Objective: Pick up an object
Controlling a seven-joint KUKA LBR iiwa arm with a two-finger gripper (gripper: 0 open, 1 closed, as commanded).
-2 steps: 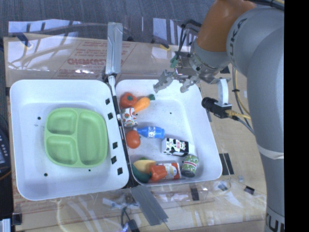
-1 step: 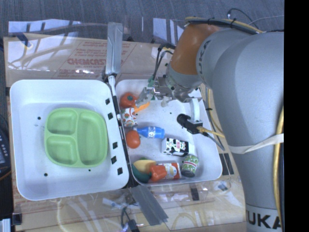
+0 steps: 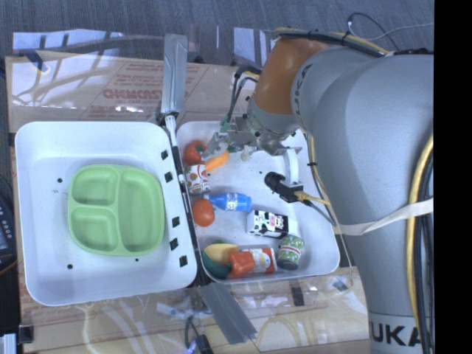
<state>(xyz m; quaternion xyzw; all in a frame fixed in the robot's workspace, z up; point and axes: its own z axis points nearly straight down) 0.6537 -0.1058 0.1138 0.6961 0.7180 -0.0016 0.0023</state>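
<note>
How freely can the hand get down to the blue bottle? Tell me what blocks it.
Probably yes. The blue bottle lies on its side on bare bin floor in the right bin, with nothing on top. The hand hangs near the bin's far end; a tomato lies close beside the bottle.

the gripper (image 3: 230, 140) hangs over the far end of the right bin (image 3: 318, 231), just beside an orange carrot-like piece (image 3: 216, 161) and a red tomato (image 3: 193, 152). nearer lie a blue bottle (image 3: 230, 201) and a black-and-white carton (image 3: 267, 223). a green divided plate (image 3: 116, 209) fills the left bin (image 3: 37, 161).
</note>
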